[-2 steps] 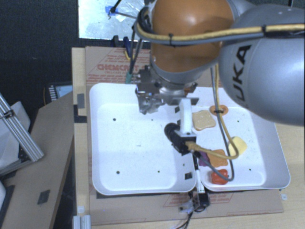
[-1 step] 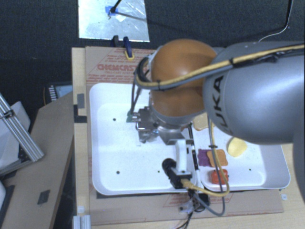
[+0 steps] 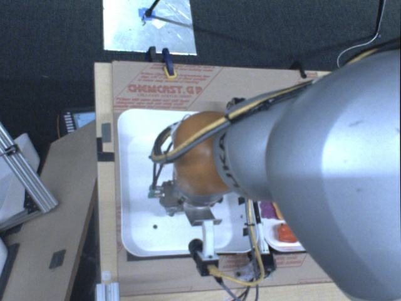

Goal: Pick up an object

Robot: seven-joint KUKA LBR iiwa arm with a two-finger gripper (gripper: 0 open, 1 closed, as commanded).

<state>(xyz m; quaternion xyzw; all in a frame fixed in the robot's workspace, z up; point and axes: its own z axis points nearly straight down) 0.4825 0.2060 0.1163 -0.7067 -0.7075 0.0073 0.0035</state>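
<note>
My grey arm with its orange band [image 3: 197, 152] reaches in from the right and hangs over the left white bin [image 3: 135, 168]. The gripper [image 3: 177, 200] sits below the band, low over the middle of that bin, seen from behind its metal body. No object shows beside it on the bin floor, apart from a small dark speck [image 3: 155, 226] near the front. In the right bin [image 3: 294, 246], a purple object [image 3: 270, 210] and an orange-red object [image 3: 286, 232] peek out from under the arm.
The arm hides most of the right bin and the right half of the left one. Both bins rest on a cardboard sheet [image 3: 163, 86] with red print. A metal frame [image 3: 25, 174] stands off to the left of the bench.
</note>
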